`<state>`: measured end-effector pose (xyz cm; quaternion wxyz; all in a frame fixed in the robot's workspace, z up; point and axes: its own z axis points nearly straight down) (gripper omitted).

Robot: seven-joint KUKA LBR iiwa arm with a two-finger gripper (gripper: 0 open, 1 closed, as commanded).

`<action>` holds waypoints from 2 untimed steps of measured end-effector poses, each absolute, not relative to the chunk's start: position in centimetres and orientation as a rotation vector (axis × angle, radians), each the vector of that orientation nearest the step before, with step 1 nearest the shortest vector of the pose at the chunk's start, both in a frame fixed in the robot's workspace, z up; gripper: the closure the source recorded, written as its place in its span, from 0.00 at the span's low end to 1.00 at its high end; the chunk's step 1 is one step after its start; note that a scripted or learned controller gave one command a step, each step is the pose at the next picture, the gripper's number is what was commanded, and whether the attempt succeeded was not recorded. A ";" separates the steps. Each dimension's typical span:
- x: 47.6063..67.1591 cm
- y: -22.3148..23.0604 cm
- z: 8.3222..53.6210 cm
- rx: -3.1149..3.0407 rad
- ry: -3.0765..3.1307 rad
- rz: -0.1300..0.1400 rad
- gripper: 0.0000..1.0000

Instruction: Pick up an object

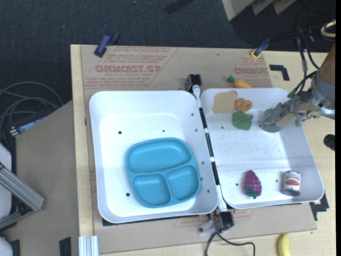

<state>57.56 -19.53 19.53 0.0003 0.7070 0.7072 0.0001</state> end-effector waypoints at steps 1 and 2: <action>64.2 -21.7 8.4 2.221 2.233 0.010 0.00; 64.3 -22.1 9.7 2.214 2.223 0.005 1.00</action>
